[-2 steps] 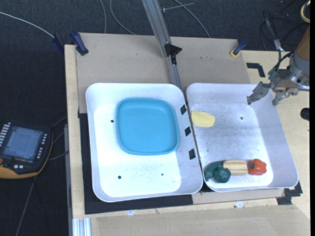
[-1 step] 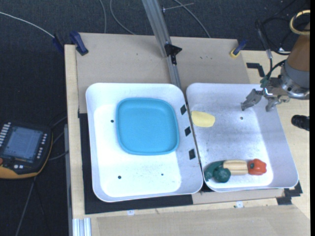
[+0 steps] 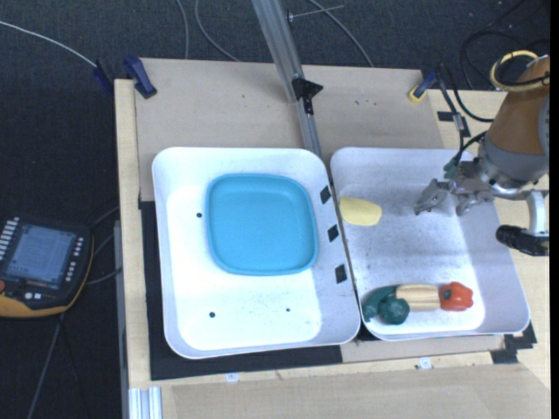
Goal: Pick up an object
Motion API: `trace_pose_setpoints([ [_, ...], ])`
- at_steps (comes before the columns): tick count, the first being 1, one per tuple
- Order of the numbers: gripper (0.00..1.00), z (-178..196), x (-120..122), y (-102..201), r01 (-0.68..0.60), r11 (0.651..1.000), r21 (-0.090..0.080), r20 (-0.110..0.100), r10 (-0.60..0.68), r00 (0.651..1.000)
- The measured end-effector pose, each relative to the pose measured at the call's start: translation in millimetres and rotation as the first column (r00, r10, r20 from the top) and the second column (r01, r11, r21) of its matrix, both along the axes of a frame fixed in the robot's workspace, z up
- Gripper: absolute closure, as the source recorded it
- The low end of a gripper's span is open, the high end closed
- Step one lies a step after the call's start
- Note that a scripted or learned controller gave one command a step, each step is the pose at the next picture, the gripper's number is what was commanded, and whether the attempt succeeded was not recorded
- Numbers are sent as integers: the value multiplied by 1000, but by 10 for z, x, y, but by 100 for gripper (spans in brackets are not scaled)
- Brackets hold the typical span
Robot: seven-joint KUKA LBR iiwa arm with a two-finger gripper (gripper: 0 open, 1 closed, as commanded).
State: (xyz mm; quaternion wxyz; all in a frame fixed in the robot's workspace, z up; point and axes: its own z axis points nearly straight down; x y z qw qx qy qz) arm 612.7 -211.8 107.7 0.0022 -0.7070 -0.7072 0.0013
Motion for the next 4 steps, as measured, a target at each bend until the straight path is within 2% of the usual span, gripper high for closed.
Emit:
trace_pose_setpoints([
  [1,100,144,21,-3,0,1000,-2,7,0,1000],
  [3,100,1119,15,37,0,1000,-3,11,0,1000],
  [4,100,1179,-132,533,-4,1000,0,6,4,1000],
])
